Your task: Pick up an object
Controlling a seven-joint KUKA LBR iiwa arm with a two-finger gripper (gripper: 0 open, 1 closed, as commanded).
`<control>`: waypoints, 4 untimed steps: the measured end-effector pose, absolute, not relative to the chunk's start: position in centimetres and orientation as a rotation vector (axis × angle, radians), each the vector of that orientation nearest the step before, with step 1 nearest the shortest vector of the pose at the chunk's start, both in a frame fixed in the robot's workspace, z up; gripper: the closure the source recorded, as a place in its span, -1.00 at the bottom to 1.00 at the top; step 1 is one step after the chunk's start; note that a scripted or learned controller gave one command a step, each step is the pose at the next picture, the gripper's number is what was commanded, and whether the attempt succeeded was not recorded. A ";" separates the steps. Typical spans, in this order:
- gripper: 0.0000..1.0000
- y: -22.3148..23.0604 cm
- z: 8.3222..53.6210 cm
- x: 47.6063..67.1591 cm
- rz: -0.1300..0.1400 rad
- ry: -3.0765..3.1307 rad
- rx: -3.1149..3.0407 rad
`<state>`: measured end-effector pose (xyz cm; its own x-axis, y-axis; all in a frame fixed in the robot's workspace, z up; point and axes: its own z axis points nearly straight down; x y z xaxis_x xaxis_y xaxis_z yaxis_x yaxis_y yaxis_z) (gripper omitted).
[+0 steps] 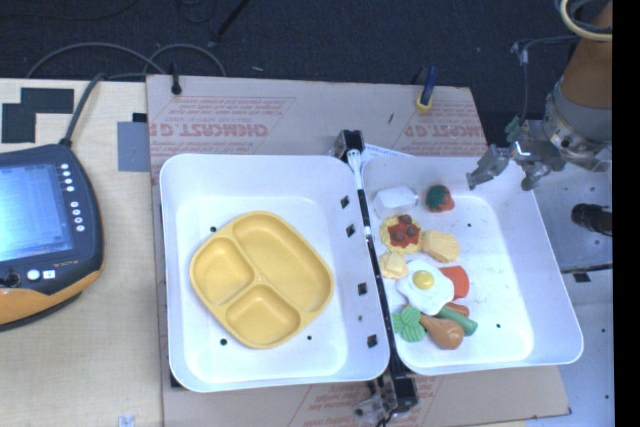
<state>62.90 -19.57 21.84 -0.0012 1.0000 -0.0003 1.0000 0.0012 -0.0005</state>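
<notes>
Two white bins side by side on the desk | left bin: yellow divided tray | right bin: toy food heaped along its left side, fried egg, pizza slice, drumstick | gripper above right bin's far right corner, fingers spread, nothing between them | tablet far left

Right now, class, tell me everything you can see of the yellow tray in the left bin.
The yellow tray looks like smooth moulded plastic, with rounded corners and a raised rim. Ridges split it into three compartments: one on its left, a wide one along the upper right and one at the bottom. It lies flat and turned at a slant on the floor of the left bin, near the middle, apart from the bin's walls. The toy food lies in the right bin, away from it.
</notes>
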 end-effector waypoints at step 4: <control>1.00 -4.3 35.9 59.8 -0.013 -2.230 -2.223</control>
